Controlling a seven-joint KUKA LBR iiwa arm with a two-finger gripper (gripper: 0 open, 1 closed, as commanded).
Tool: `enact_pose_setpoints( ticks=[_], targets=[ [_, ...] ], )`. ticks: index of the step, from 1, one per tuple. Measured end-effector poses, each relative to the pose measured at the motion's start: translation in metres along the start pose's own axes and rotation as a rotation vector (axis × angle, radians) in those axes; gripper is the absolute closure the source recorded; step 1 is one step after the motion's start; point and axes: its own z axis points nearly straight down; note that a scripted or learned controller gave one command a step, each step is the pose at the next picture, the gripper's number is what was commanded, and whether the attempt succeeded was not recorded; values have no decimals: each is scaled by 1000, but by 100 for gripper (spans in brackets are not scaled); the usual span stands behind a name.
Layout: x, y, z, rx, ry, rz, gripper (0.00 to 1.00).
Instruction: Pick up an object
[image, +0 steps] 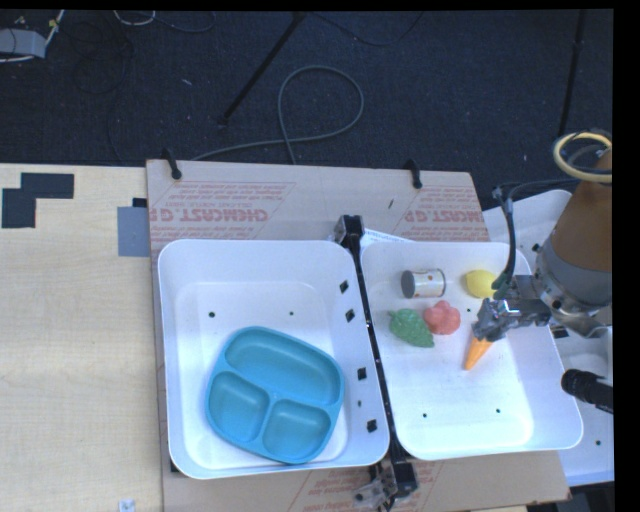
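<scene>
I see a shiny metal can (424, 283) in the smooth white plastic bin (470, 425). The blue tray (273, 393) looks like matt plastic.

Right bin (500, 420) has a silver can (424, 283) on its side, yellow lemon (480, 282), green leafy thing (411, 328), pink lump (442, 318) touching it, orange carrot (478, 351) near the right edge.

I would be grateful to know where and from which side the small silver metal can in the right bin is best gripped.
Probably across the round middle of the small silver metal can, coming straight down from above. It lies on its side, its length running left to right, so fingers closing front to back would meet its curved sides. The green lumpy toy and yellow round toy lie apart from it.
</scene>
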Motion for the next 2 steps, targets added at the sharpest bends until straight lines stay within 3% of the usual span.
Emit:
enact_pose_setpoints(
  ticks=[2],
  targets=[
    [122,0,14,3,0,0,100]
  ],
)
